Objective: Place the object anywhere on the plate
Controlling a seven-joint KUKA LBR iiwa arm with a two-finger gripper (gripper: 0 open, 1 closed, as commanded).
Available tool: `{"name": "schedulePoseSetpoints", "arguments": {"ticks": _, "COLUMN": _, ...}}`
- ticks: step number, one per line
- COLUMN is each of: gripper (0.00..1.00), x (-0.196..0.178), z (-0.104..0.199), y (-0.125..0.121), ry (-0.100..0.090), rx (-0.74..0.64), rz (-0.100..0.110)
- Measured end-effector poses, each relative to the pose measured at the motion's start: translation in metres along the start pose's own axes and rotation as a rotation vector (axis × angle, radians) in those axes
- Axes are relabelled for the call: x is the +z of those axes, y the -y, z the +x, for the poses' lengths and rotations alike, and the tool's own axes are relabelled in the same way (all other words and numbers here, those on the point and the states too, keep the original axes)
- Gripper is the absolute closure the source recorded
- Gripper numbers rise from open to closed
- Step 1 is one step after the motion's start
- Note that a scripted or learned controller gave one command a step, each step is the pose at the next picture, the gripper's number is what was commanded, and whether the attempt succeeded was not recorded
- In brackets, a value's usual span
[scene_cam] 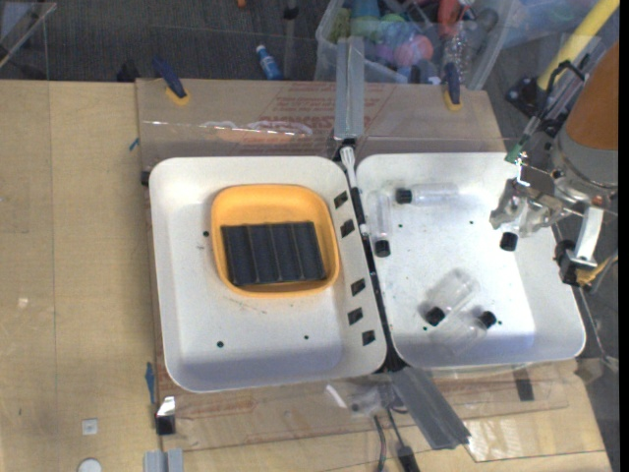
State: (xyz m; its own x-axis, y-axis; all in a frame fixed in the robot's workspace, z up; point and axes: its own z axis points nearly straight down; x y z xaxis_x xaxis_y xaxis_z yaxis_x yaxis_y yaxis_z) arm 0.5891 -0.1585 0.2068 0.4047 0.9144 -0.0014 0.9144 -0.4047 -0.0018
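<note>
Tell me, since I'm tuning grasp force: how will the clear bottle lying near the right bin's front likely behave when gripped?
The clear bottle lies on its side and looks round, so a nudge would probably roll it. Its see-through wall suggests thin, light plastic that may flex or slip. The gripper hangs near the bin's right side.

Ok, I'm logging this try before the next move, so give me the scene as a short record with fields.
left bin: holds orange plate
on plate: dark ribbed rectangular block
right bin: clear vials with black caps, one near the top, two near the front
gripper: over right bin's right side
task state: no vial on the plate
</note>
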Motion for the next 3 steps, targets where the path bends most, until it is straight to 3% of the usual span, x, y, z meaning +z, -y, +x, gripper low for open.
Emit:
{"name": "schedulePoseSetpoints", "arguments": {"ticks": 1, "gripper": 1.00, "x": -0.035, "z": 0.025, "y": -0.006, "ry": -0.001, "rx": -0.213, "rz": -0.005}}
{"name": "schedulePoseSetpoints", "arguments": {"ticks": 2, "gripper": 1.00, "x": -0.031, "z": 0.056, "y": -0.040, "ry": -0.001, "rx": -0.470, "rz": -0.006}}
{"name": "schedulePoseSetpoints", "arguments": {"ticks": 3, "gripper": 1.00, "x": -0.045, "z": 0.062, "y": -0.059, "ry": 0.000, "rx": -0.745, "rz": -0.008}}
